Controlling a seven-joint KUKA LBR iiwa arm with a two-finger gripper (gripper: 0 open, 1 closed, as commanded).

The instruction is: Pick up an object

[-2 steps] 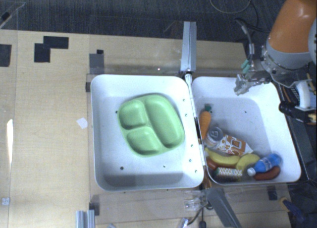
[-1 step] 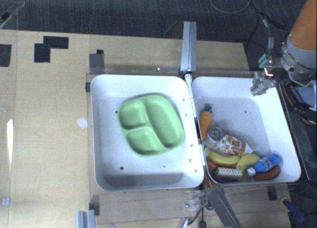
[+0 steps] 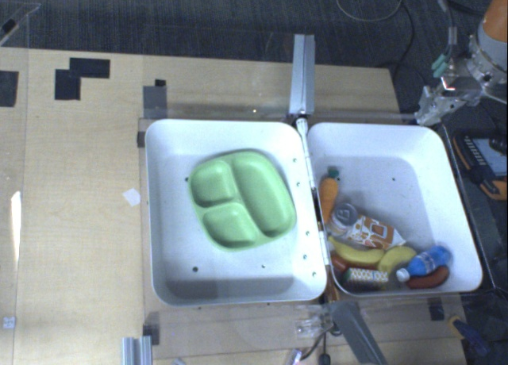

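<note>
Camera view, left bin [image 3: 163, 276]: just the green divided plate [image 3: 242, 199], too broad for me. Right bin [image 3: 444, 165]: carrot [image 3: 329, 197] by the divider, bananas [image 3: 373, 256] and bottle [image 3: 425, 263] crowded low. I'd take the carrot, straddling its width. My gripper [image 3: 446, 95] hangs beyond the far right corner; jaw state, can't tell.

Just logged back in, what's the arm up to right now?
The gripper sits beyond the far right corner of the right white bin, over the bench, with nothing seen in it. A small heap lies along that bin's near edge: an orange toy carrot, yellow bananas, a blue-capped bottle. A green divided plastic tray fills the left white bin.
</note>
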